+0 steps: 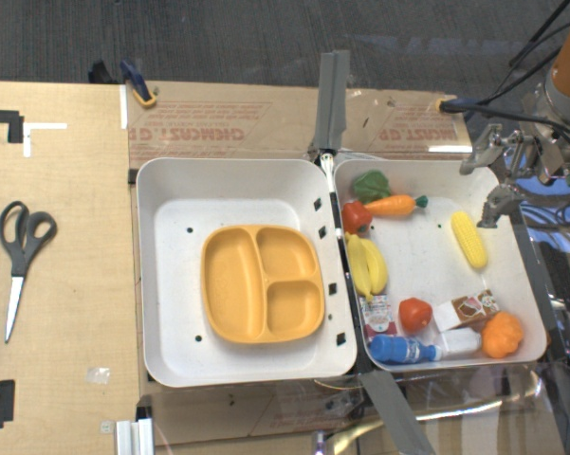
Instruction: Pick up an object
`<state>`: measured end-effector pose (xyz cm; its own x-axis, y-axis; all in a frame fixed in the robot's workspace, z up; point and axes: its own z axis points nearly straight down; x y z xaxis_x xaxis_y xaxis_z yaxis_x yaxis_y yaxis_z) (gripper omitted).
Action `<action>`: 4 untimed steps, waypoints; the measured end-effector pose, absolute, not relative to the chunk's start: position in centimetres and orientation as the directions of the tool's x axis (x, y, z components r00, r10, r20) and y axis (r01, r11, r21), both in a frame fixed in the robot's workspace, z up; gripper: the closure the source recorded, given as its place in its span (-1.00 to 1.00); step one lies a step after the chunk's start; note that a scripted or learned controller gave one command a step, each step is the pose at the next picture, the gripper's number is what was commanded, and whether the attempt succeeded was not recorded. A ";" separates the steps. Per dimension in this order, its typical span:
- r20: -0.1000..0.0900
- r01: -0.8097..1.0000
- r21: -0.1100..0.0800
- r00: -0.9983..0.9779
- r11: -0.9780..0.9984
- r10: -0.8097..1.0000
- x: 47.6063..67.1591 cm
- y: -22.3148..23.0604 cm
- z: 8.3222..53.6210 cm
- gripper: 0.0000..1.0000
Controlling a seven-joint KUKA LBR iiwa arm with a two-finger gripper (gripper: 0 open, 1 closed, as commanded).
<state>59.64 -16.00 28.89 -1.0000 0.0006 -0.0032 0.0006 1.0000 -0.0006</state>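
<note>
Two white bins sat side by side on the bench, and I hung over the upper right corner of the right bin [526,254], above its rim. My gripper [498,173] was empty; whether my fingers stood wide or narrow I could not tell from this slant.

The thing nearest me was the corn cob [468,239], lying flat on the bin floor just below and to the left of my fingers. Its long axis ran from upper left to lower right, close to upright in the view, with nothing touching it.

Further left, a carrot [394,206] lay nearly level, its green stem end pointing right, and a green leafy vegetable [370,185] sat just above it in the far corner. A red tomato [355,216] rested against the bin's left wall, with a bunch of bananas [367,264] below it, their length running up and down along that wall. Along the near edge lay a blue bottle [398,351] on its side, a second red tomato [414,314], a small white and brown packet [468,310] and an orange [502,335] in the near right corner.

The left bin [161,254] held a yellow divided plate [263,283] near its middle. A pair of scissors [22,254] lay on the bench far to the left.
</note>
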 end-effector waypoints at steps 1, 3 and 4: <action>-0.003 -0.030 -0.001 -1.000 1.000 -0.030 55.0 -16.7 15.8 -1.00; -0.031 -0.101 -0.009 -0.994 0.995 -0.101 60.0 -13.5 10.8 -1.00; -0.009 -0.216 -0.004 -0.976 0.976 -0.216 60.0 -22.2 12.4 -1.00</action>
<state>59.99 -22.18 12.39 -0.9764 -0.2156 -0.0085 -0.2156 0.9765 -0.0041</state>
